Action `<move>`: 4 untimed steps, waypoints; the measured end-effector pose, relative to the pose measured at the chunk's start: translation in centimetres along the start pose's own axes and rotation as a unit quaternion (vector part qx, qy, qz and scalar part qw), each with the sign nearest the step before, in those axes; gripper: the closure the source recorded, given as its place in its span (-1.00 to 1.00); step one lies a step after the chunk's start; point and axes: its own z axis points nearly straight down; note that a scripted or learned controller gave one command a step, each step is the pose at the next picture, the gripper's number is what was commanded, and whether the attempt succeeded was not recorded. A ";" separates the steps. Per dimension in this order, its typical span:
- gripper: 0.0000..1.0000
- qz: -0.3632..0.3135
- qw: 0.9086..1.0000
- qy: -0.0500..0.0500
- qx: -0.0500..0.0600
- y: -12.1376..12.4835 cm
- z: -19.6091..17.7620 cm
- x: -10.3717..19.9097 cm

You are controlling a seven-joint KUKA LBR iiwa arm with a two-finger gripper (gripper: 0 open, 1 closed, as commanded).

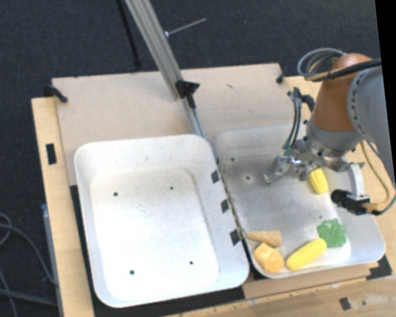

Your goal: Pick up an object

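In the right bin (254,148), my gripper (304,169) hangs low over the floor near the right wall. A small yellow piece (318,180) lies right at the gripper, partly under it; whether it is gripped is hidden. Along the bin's front edge lie a tan cone (264,237), an orange block (268,258), a longer yellow piece (306,253) and a green lump (331,233).
The left bin (155,216) sits beside the right one, sharing a raised rim (225,201). A slanted metal post (160,48) rises behind the bins. The bench edge runs close past the front of both bins.
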 end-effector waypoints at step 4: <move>1.00 -0.003 1.000 0.000 -0.004 0.4 -18.5 -0.9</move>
